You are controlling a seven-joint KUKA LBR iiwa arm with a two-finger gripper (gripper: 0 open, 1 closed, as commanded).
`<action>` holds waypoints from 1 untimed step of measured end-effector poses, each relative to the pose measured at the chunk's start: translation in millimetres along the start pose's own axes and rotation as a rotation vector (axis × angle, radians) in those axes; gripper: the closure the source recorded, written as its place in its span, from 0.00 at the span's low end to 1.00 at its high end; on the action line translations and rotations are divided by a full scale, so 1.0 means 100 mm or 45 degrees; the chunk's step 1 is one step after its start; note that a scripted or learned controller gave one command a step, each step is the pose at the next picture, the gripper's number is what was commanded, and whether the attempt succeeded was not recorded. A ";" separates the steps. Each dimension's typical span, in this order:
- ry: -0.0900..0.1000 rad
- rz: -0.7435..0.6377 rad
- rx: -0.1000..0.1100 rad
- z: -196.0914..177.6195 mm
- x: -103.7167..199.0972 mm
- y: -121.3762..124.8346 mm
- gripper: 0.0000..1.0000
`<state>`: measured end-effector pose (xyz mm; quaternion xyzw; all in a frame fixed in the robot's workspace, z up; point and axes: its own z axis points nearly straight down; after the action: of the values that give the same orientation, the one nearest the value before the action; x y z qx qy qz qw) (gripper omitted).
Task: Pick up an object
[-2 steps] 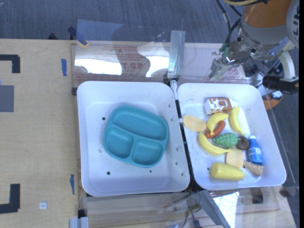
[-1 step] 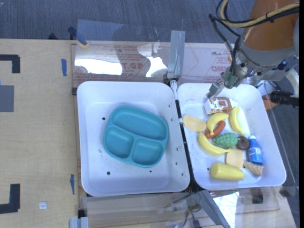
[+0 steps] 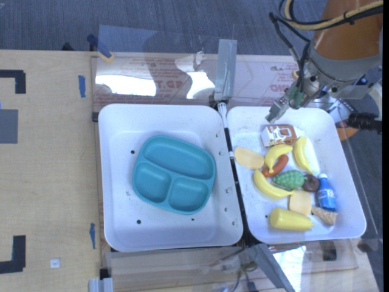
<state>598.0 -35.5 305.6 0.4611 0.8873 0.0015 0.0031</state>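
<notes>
Gripper (image 3: 281, 111): above right bin (image 3: 347, 163) far rim, jaw state unclear, nothing visibly held. Toy food (image 3: 285, 178) crowds this bin's centre; margins bare.

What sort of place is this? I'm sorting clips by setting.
Probably a robot lab bench for pick-up trials: an arm hangs over two white bins, one with toy food, one with a teal tray.

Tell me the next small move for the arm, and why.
Probably a short drop straight down toward the small carton. The pincer hangs over the back of the right bin, just above that carton, with nothing seen between its fingers. The carton lies at the near edge of the pile, apart from the bananas, so it looks the easiest thing to reach.
</notes>
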 end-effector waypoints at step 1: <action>0.004 0.095 0.007 0.31 0.12 0.36 1.00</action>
<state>621.2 -5.2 274.6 0.4938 0.8696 -0.0002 0.0002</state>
